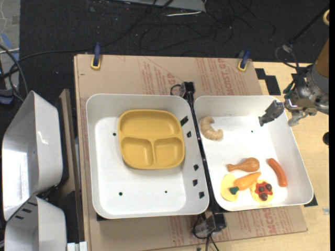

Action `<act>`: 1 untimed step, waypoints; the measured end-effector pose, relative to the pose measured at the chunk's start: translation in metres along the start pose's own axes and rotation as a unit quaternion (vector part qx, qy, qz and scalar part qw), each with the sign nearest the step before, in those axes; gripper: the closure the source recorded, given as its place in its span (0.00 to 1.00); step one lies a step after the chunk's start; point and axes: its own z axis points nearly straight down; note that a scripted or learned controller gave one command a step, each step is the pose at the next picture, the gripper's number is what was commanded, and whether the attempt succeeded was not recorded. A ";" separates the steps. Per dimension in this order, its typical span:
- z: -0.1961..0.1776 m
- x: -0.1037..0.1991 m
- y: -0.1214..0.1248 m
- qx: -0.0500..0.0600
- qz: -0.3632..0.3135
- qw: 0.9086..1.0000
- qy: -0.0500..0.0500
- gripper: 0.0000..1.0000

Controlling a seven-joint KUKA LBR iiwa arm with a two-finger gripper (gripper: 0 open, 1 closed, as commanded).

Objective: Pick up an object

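The right bin [296, 150] holds several toy foods: a tan croissant [211, 129] near its back left, a chicken drumstick [244, 166], an orange carrot [245, 182] lying over a yellow disc [228, 187], a red sausage [277, 172] and a small pizza slice [263, 191]. My gripper [281, 114] hangs over the back right of that bin, well apart from every item. Its two fingers stand spread with nothing between them.
The left bin [104, 192] carries a yellow three-section plate [152, 138]. A black divider clip strip [196, 145] runs between the bins. Cables lie on the dark floor behind the bench, and white tubs [31, 150] stand at the far left.
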 end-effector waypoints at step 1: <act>-0.006 0.001 0.002 -0.005 -0.002 1.000 -0.001 0.00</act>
